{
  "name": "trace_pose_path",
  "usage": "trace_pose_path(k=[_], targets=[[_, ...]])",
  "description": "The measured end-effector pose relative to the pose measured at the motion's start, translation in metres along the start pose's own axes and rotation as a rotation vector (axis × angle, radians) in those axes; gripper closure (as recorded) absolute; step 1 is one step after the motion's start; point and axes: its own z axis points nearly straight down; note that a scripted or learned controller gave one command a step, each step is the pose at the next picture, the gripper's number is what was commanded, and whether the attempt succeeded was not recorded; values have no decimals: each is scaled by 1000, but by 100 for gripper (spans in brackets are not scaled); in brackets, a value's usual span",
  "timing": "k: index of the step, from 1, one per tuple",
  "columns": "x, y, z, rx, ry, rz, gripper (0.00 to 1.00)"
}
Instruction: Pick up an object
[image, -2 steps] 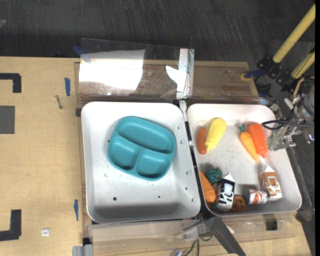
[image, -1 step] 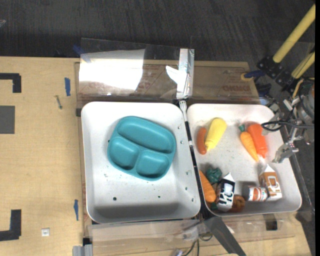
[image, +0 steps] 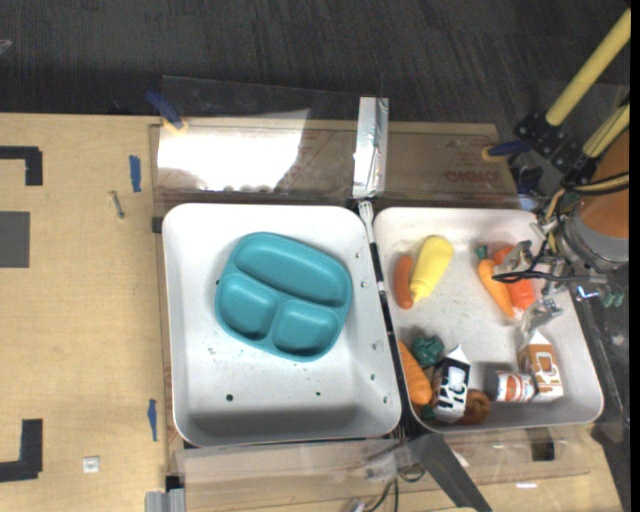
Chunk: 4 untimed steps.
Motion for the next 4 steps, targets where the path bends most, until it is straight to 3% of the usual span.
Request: trace_pose_path(k=[1, 2, 3, 4], targets=[[41, 6, 1, 13, -27, 127, 0], [57, 15, 0, 17, -45, 129, 0], [-28, 58, 23, -13, 17, -9, 0], [-8, 61, 22, -11, 22, 91, 0]])
